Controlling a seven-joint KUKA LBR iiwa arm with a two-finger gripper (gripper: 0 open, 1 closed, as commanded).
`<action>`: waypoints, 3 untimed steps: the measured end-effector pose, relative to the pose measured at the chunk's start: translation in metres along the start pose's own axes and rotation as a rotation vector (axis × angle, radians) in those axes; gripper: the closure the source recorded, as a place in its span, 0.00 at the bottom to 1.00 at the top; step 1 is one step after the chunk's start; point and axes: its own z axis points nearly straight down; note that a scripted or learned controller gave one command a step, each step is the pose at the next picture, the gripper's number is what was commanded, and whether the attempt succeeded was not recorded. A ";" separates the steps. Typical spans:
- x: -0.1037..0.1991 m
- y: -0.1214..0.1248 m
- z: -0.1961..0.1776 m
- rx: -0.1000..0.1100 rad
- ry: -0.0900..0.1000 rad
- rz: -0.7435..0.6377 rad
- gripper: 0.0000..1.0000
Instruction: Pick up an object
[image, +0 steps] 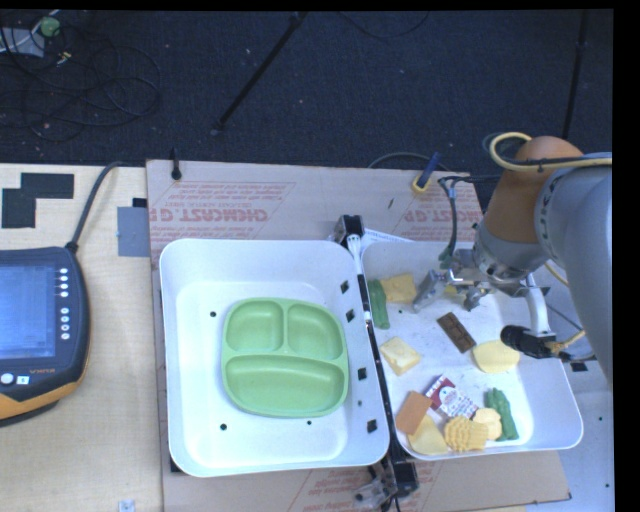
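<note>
The gripper (450, 285) hangs open and holds nothing; the flat brown chocolate bar (456, 332) lies just near of it, slanting.

The arm (575, 230) runs out of the frame at the right edge; its base is unseen. The gripper (452, 283), right of centre, is small and blurred. The handheld screen unit (35, 320) is cut by the left edge. Print on the red-and-white packet (452, 397), lower right, is illegible. The clamp (385, 488) at bottom centre is partly cropped.
</note>
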 end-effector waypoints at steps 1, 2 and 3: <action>-0.005 -0.059 -0.001 -0.018 -0.001 0.005 0.00; -0.029 0.001 -0.001 -0.020 -0.004 0.001 0.00; 0.012 -0.041 -0.001 -0.019 -0.002 0.002 0.00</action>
